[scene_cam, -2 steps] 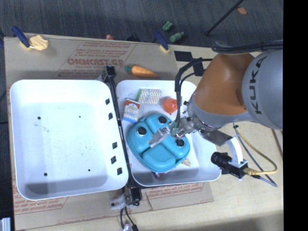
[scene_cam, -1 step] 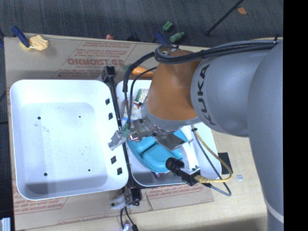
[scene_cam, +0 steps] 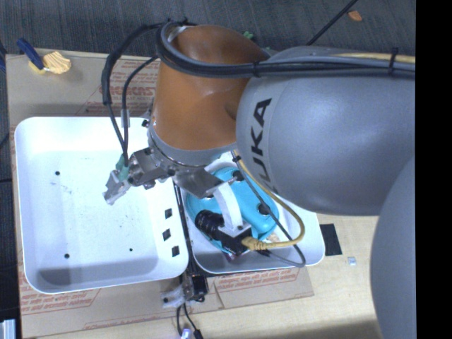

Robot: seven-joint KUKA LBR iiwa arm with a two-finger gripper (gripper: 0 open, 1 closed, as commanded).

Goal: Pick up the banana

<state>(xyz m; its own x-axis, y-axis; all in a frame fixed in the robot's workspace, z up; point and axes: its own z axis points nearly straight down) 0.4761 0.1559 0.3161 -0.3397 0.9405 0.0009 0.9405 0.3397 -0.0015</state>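
Cardboard sheet, brown with red print point(scene_cam: 106, 76), lies under both bins. At its far-left corner sits a small pale-yellow lump point(scene_cam: 57, 63) beside a blue strip point(scene_cam: 27, 49). The shallow white plastic left bin point(scene_cam: 42, 210) comes next. The grey two-finger gripper point(scene_cam: 115, 186) hangs over its right half, near the wall between the bins; whether it is open or closed cannot be told. The white right bin point(scene_cam: 311, 249) holds a bright blue plastic object point(scene_cam: 258, 221), largely hidden under the grey-and-orange arm point(scene_cam: 311, 133). Where the banana lies cannot be told.

White bins point(scene_cam: 42, 189); grey arm point(scene_cam: 332, 133), orange band point(scene_cam: 191, 97).
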